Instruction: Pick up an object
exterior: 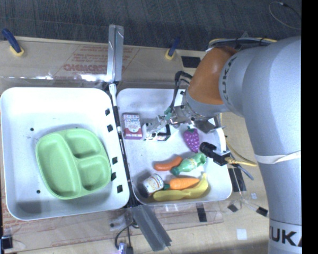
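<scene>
The right bin (148,97) holds a small red and white carton (132,126), a purple grape bunch (191,139), two orange carrots (168,165) (184,183), a green vegetable (191,164), a yellow banana (181,194) and a small jar (153,184). My gripper (158,129) hangs low over the bin's middle, just right of the carton and left of the grapes. Nothing shows between its fingers.
The left bin (21,105) holds a green divided tray (74,163). A metal divider post (115,52) stands between the bins at the back. Blue clamps (12,41) (173,47) sit on the bench's far edge. The grey arm (265,115) covers the right side.
</scene>
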`<state>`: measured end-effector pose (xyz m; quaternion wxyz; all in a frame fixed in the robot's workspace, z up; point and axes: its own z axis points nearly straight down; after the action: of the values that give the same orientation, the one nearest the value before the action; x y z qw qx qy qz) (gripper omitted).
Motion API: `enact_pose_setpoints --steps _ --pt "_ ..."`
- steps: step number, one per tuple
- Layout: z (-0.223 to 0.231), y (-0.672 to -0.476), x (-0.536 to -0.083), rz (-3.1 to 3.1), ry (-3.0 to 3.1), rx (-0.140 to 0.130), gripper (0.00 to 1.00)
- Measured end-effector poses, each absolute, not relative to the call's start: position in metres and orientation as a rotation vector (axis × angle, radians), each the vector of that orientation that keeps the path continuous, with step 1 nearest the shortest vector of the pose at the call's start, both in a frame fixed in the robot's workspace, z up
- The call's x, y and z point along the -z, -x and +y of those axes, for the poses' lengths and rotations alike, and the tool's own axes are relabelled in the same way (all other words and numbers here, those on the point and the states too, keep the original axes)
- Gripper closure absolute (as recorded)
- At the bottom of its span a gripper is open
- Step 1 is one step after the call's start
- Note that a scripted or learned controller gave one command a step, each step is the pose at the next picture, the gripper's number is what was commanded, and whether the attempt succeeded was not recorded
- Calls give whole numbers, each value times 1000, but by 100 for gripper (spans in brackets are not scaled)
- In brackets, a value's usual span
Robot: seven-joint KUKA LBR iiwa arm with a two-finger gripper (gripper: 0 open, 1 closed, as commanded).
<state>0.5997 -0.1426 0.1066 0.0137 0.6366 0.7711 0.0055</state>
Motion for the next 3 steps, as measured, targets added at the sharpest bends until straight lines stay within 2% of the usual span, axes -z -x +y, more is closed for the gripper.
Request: enact_pose_setpoints --steps 1,2,3 --pt "-135 -609 -107 2544 -1794 -12 0" --pt "-136 -612 -121 2538 -1781 -14 100" --pt "-135 -611 -120 2541 -1782 -12 0"
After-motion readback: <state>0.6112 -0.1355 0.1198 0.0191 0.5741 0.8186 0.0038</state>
